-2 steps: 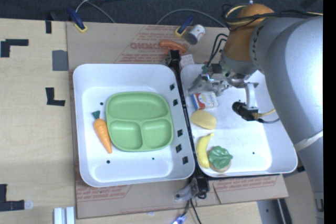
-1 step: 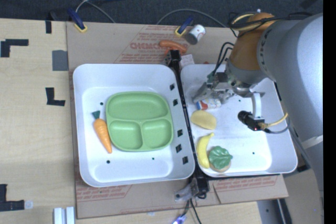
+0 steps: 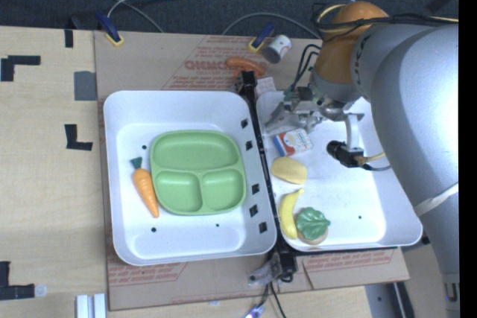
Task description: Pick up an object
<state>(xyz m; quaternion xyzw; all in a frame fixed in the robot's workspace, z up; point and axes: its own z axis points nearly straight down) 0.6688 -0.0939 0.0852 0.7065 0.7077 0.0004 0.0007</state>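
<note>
Loomed big down the right side: grey arm (image 3: 421, 123), orange band (image 3: 346, 41) up at upper right. Reached leftward into the upper left corner of the right bin (image 3: 373, 223). Gripper (image 3: 294, 115) hung low there, right against the divider between the bins, just above a small red, white and blue packet (image 3: 295, 141). Released or clenched? Couldn't tell from this angle. Saw nothing plainly gripped.

Lay below the packet: pale yellow lump (image 3: 289, 170), then a banana (image 3: 288, 214) touching a green leafy toy (image 3: 311, 224) at the bin's lower left.

Sat centre frame in the left bin (image 3: 119, 115): green divided plate (image 3: 198, 171), carrot (image 3: 145, 192) just beside its left edge.
</note>
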